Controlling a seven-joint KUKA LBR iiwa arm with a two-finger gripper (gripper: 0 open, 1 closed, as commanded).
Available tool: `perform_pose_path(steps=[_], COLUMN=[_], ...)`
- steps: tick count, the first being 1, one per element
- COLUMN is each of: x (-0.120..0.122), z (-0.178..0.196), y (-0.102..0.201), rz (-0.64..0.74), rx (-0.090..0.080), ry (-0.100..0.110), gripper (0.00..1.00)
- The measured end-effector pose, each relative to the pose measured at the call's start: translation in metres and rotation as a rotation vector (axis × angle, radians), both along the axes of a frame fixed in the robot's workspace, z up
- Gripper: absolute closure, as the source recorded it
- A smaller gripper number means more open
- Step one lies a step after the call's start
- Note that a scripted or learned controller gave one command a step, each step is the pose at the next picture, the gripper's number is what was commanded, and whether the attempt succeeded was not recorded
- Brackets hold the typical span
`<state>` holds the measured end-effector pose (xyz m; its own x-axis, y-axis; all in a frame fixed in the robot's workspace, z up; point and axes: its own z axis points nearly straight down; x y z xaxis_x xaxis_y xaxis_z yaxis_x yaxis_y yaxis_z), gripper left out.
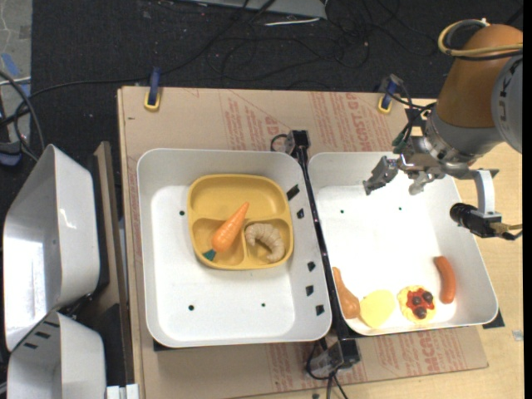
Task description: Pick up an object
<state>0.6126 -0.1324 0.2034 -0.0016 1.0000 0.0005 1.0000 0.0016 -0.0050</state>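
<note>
Gripper (399,173) over right bin (391,239), fingers spread, nothing between. Sausage (447,278) lengthwise near-to-far; carrot (230,227) tip pointing far-right.

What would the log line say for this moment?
gripper over right bin, far end | holds nothing | sausage near corner | carrot on plate

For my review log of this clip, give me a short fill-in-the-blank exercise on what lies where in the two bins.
1. The carrot lies on the yellow divided ____ in the left bin.
2. The shrimp lies to the ____ of the carrot in this view.
3. The sausage lies in the ____ bin.
4. The gripper hangs over the ____ bin.

Missing words: plate; right; right; right
</note>
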Motion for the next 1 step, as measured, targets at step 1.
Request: perform_pose_path(steps=[1], x=[0.0015], z=[-0.0637], y=[-0.0029], rz=[-0.003], rx=[0.0], ry=[0.0], gripper=[0.0])
